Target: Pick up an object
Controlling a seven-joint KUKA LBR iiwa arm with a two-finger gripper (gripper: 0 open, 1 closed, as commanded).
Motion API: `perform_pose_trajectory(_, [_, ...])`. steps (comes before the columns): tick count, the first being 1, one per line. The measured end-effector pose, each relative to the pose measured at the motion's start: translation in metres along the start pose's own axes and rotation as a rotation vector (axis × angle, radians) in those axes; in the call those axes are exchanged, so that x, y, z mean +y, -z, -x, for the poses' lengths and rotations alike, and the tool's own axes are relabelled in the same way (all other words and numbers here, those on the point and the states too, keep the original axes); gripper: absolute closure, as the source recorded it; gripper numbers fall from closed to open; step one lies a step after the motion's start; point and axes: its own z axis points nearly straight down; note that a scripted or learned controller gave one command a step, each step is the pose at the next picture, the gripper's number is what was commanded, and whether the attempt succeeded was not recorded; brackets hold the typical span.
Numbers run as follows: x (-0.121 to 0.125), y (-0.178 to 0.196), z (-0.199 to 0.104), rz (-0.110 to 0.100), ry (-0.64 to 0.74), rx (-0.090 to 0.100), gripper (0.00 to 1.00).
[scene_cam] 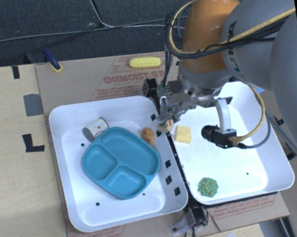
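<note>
I hang my pincer (166, 119) at the wall between the bins; whether it is clenched or released I cannot tell. The cheese block (183, 134) lies just right below it, my likeliest target. Nearer the camera, the green ball (207, 187) has open floor around. Left, the blue tray (121, 162) crowds a small brown lump (148, 135).

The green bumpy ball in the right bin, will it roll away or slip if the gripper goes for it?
The green ball looks round, so a nudge would probably send it rolling across the right bin, where it sits apart from the yellow block. Its knobbly surface may give the fingers some grip. It looks small, so likely light.
</note>
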Motion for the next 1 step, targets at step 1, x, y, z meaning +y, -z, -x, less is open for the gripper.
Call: perform_pose_trajectory(1, [0.0008, -0.0166, -0.0613, -0.002, 0.002, 0.001, 1.00])
